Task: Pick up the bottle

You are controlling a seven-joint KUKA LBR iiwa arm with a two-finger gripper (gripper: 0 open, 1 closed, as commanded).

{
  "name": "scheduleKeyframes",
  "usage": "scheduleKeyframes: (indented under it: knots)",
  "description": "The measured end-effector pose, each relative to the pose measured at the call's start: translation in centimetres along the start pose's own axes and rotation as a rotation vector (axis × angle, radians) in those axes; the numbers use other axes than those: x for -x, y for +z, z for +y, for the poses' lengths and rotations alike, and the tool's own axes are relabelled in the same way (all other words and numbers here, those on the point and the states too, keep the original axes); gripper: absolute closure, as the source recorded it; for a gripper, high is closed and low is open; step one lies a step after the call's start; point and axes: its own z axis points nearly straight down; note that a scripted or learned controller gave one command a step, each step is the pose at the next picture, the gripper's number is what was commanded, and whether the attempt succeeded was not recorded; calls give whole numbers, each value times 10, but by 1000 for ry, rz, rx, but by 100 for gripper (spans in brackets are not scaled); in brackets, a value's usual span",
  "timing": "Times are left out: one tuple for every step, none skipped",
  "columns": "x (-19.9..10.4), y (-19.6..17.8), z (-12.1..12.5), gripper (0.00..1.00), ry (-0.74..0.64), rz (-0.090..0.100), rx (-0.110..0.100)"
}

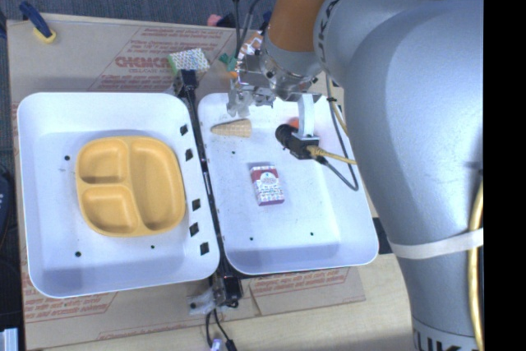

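**A:** Nearest first?

**B:** Left bin [33,259]: a yellow divided plate [130,183] at its middle.

**A:** Middle of the right bin [362,247]?

**B:** A small red-and-white packet [266,183], lying flat, well apart from everything else.

**A:** Farther on?

**B:** A tan cone [232,127] on its side near that bin's far edge, close to the far-left corner. Just beyond it, the tool [238,104], hanging low over the far edge. Released or clenched: cannot tell from here.

**A:** And the bottle?

**B:** Cannot tell where; possibly hidden under the arm [394,53] along the right edge of that bin.

**A:** Handling, as a guess?

**B:** Probably light, stiff enough for a firm pinch, but round and slick, so prone to roll or squirt out. Best taken across the body at mid-length, not at the neck or cap, squarely over the centre line. If lying down, pinch across its width.
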Motion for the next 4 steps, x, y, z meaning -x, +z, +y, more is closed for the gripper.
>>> scheduleKeyframes:
  knots:
    - [-54,-1,-65,100,-271,0,-4]
    - [-69,-42,-123,100,-95,0,-4]
    - [-48,-33,-185,100,34,0,-4]
    - [-46,1,-185,100,-333,1,-4]
